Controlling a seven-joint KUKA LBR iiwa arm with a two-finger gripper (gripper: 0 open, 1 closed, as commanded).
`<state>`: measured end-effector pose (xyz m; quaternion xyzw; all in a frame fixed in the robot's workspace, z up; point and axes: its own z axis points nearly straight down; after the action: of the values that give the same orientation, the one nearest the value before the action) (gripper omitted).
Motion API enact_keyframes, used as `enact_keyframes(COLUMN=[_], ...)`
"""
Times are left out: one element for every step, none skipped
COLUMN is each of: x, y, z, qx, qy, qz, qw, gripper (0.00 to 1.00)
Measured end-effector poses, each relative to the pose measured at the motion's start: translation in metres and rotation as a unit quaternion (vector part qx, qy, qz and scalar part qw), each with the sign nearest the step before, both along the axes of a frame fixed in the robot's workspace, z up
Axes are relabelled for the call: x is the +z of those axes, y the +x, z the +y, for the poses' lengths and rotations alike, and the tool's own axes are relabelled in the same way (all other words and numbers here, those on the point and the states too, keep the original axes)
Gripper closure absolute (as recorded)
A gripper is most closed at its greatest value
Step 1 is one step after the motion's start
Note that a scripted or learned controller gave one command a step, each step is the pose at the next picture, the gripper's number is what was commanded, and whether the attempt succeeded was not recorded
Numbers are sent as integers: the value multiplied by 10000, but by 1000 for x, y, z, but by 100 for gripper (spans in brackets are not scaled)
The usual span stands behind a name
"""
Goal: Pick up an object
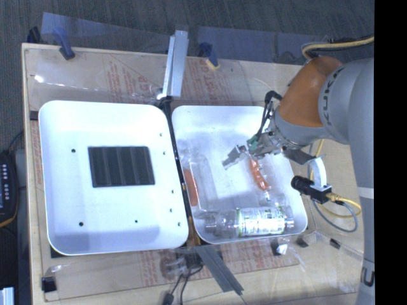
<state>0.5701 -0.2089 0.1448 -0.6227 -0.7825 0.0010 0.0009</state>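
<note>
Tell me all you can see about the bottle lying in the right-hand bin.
The bottle looks like clear plastic, with a green and white label around its middle. It lies on its side along the near wall of the right bin, its length running left to right. It seems to rest against that wall. Which end holds the cap is too blurred to tell. The claw is farther back in the bin, well apart from it.

A clear plastic bottle [254,222] with a green-and-white label lies on its side along the lower edge of the frame's right-hand bin [216,122]. An orange packet [259,174] lies above it, and another orange packet [191,186] lies along the bin's left wall.
</note>
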Motion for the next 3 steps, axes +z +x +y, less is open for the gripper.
enact_keyframes(x=[0,0,-4], y=[0,0,1], z=[0,0,1], qx=[-2,-2,90], qy=[0,0,10], qz=[-1,-1,9], qw=[10000,10000,10000], gripper=[0,0,0])
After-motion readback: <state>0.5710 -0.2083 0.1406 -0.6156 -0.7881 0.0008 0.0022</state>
